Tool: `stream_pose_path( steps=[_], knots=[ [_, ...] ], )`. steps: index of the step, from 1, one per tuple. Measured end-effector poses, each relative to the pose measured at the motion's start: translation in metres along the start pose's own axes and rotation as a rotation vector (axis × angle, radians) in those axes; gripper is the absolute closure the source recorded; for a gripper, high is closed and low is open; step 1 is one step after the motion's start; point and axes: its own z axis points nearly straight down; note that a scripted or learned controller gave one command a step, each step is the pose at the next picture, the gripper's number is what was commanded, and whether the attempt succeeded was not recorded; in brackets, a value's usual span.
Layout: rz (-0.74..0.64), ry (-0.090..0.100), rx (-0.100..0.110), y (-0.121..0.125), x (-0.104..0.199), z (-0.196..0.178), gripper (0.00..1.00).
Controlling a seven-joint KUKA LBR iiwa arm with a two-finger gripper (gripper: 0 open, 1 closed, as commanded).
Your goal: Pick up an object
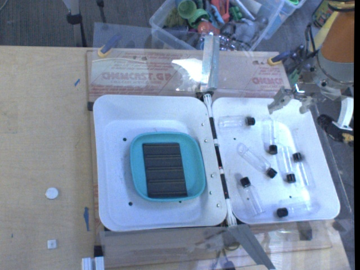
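camera view: seven clear vials (256,157), one teal tray (167,166), end effector (290,99) spread, nothing between.

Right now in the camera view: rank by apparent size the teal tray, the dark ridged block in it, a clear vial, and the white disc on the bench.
1. teal tray
2. dark ridged block
3. clear vial
4. white disc

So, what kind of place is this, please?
Probably a robotics lab set up for grasping tests. Two white bins sit side by side on a bench, a robot arm reaches in from the right, and a clear tub of mixed plastic objects waits behind.
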Motion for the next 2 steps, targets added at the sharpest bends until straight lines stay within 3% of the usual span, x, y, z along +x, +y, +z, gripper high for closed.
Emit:
stream_pose_path(
  steps=[1, 2],
  knots=[
    [0.031, -0.002, -0.005, -0.022, -0.020, 0.134, 0.00],
    [0.045, 0.000, -0.005, -0.073, -0.006, 0.134, 0.00]
  ],
)
